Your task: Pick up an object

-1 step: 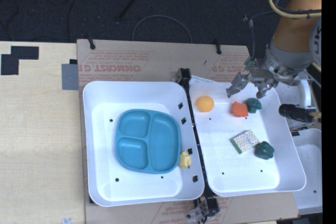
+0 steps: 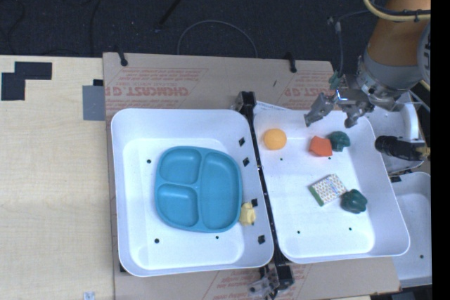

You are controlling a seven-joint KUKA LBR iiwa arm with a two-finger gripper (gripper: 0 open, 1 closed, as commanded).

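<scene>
Gripper hung over the right bin, fingers spread, empty. Nearest orange block looked light, rigid; pinch flat sides.

Open floor beside crowded right bin objects

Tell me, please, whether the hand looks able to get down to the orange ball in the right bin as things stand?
Probably yes. The orange ball lies alone near the right bin's left wall, with nothing on top of it, and the hand hangs open above the bin's far edge. The red block sits apart from the ball.
</scene>
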